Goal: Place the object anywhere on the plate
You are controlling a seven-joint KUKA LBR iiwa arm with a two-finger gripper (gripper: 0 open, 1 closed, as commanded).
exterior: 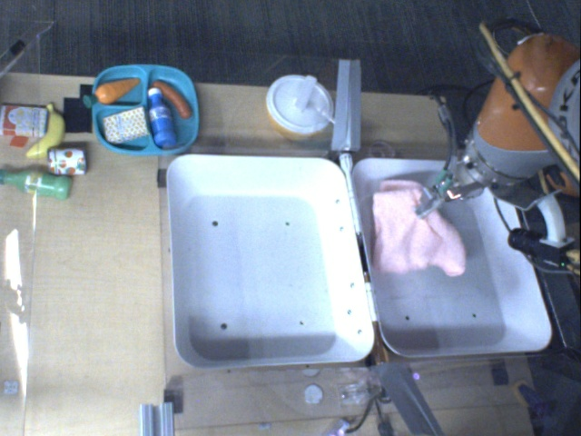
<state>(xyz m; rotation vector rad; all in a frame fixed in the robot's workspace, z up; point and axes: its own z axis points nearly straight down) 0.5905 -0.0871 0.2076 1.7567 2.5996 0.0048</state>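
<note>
- Camera view is showing two shallow white bins side by side; a pink cloth point(416, 239) is lying crumpled in the right bin point(472, 334), toward its back left part
- Gripper point(434, 200) is reaching in from the right and touching the cloth's upper right edge
- Whether the claw is apart or clamped on fabric, I cannot tell at this size
- Cloth is looking soft, light and limp, so it will probably be sagging and trailing when lifted
- Pinching a raised fold near the top edge seems the best hold
- A blue divided plate point(186, 89) is sitting beyond the left bin point(263, 352), well apart from the cloth
</note>
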